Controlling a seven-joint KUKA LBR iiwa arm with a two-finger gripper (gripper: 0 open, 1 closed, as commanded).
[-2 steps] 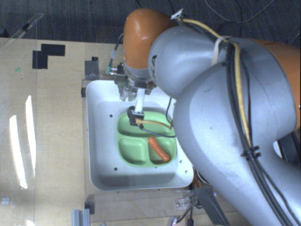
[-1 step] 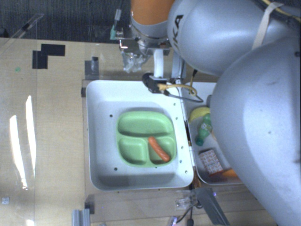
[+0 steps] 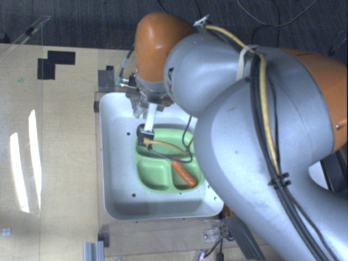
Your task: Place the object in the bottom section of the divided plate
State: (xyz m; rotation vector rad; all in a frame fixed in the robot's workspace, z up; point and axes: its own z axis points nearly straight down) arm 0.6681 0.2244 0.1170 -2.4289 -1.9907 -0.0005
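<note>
Low in the frame's centre, the orange carrot [image 3: 184,173] lies in the green divided plate [image 3: 154,176], in its lower-right section, while just above the gripper [image 3: 145,135] hangs over the plate's upper-left rim, fingers' spread impossible to tell.

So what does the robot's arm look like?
The arm is fat, round and grey, with orange bands. Black cables run along it, tied on with pale straps. Its end effector is small, a white finger with a black tip, with thin wires around it.
</note>
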